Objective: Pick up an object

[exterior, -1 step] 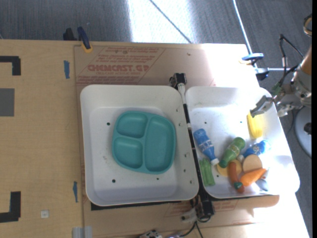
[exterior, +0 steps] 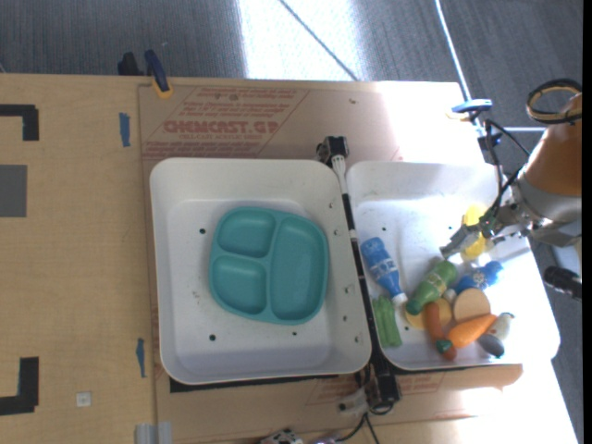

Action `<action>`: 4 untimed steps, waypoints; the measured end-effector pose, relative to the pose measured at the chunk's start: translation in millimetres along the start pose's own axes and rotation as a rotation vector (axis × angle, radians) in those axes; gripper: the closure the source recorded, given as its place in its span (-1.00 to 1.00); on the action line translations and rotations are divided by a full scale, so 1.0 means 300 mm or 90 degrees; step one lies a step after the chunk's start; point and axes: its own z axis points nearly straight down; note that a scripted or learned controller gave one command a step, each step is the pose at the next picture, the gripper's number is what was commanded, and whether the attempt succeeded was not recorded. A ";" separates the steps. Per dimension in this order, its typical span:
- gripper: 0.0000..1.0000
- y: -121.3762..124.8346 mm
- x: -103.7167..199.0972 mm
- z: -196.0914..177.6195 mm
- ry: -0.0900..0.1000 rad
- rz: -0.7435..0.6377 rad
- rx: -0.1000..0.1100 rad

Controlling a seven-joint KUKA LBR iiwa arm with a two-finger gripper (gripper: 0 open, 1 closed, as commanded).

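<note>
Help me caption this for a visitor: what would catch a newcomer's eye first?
A teal divided plate lies in the middle of the left bin. A bright heap of toy food, with a blue bottle and an orange carrot, crowds the right bin's near corner, where the tool reaches in.

1. A blue bottle with a white cap lies flat in the right bin, near its left wall.
2. A green bottle lies tilted beside it.
3. An orange carrot lies near the front wall.
4. A yellow piece lies further back.
5. A green stick lies along the left wall.
</note>
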 end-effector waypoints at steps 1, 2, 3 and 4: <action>-1.00 0.084 0.345 0.035 -0.007 -0.078 -0.001; -1.00 -0.186 0.406 0.034 -0.008 -0.060 0.000; -1.00 -0.240 0.425 0.034 -0.008 0.132 -0.005; -1.00 -0.281 0.259 0.034 -0.009 0.084 -0.002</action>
